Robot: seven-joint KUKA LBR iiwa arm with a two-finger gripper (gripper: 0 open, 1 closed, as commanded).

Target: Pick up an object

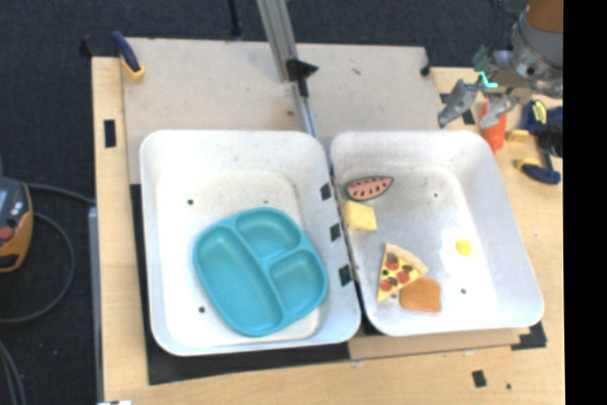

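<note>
Pizza slice [398,271] in right bin [493,204]; pincer [464,105] above bin's far corner, spread wide, nothing between.

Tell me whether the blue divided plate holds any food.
Empty: the blue divided plate in the left bin shows three bare compartments.

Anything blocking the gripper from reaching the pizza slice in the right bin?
Nothing visible. The gripper sits above the right bin's far corner; the pizza slice lies uncovered, with an orange piece touching its near side.
</note>
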